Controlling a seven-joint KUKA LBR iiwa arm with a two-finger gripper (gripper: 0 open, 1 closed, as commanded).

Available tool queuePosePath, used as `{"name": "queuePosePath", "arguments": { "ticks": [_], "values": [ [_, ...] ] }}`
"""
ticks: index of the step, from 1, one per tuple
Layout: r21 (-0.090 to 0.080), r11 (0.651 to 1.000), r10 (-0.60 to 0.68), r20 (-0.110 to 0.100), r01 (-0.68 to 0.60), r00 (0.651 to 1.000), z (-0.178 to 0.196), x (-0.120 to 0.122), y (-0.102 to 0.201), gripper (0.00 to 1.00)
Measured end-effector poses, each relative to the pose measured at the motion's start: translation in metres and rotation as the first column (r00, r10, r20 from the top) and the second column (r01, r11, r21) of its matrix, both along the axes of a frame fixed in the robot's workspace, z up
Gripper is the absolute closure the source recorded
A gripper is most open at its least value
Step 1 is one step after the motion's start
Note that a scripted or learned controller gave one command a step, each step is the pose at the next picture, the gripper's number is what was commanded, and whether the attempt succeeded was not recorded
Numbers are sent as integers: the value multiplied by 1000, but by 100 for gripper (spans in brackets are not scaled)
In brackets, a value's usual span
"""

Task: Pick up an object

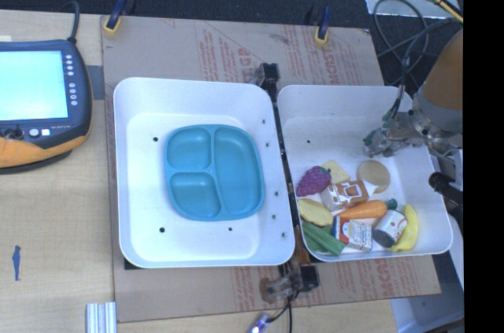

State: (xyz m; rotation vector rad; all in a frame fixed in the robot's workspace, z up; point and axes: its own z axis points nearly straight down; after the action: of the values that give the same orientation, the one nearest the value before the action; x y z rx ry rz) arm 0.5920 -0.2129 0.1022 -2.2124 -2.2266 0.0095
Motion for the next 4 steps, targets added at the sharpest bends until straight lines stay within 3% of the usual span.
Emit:
{"name": "queuePosePath", "arguments": {
  "ticks": [1,2,3,4],
  "values": [
    [2,1000,0,1,0,1000,72,-29,63,100],
    [3,1000,-2,1,2,1000,72,-29,62,0],
    [2,1000,0,0,0,1000,-11,-15,122,0],
    [2,1000,-1,1,1,1000,-11,-52,118,0]
  ]
}}
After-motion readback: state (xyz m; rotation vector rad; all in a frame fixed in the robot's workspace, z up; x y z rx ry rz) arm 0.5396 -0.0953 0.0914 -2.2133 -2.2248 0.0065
